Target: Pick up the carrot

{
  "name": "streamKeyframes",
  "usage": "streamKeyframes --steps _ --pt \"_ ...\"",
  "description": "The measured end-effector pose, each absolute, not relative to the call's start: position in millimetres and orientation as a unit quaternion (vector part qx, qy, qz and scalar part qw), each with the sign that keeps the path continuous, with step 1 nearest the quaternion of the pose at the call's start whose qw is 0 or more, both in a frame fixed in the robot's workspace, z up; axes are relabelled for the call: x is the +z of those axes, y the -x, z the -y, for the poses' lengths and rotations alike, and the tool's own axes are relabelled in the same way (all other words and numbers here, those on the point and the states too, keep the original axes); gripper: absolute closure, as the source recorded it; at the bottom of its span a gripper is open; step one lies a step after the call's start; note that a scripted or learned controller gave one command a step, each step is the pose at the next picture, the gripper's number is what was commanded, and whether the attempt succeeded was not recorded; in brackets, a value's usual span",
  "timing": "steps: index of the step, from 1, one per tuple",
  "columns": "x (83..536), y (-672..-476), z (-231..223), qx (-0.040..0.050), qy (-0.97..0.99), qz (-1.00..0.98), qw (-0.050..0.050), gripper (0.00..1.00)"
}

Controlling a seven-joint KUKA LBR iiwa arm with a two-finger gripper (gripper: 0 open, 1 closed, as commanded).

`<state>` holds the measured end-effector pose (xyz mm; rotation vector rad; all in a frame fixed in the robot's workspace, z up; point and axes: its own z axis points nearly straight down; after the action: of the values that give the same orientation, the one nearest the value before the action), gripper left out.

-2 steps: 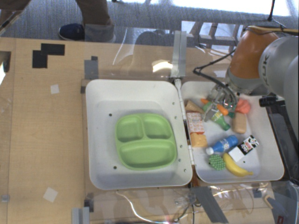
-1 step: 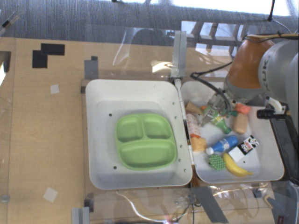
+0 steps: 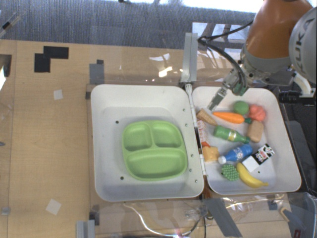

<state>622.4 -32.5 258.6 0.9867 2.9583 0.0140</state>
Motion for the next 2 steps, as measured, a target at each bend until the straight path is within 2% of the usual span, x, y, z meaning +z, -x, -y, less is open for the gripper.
streamKeyframes --steps 1,2 --pt "183.5 -598.1 68.2 0.0000 -0.279 -0.960 0.002 0.00" --pt "90.2 -622.8 103.3 0.0017 -0.297 -0.955 0.009 0.00"
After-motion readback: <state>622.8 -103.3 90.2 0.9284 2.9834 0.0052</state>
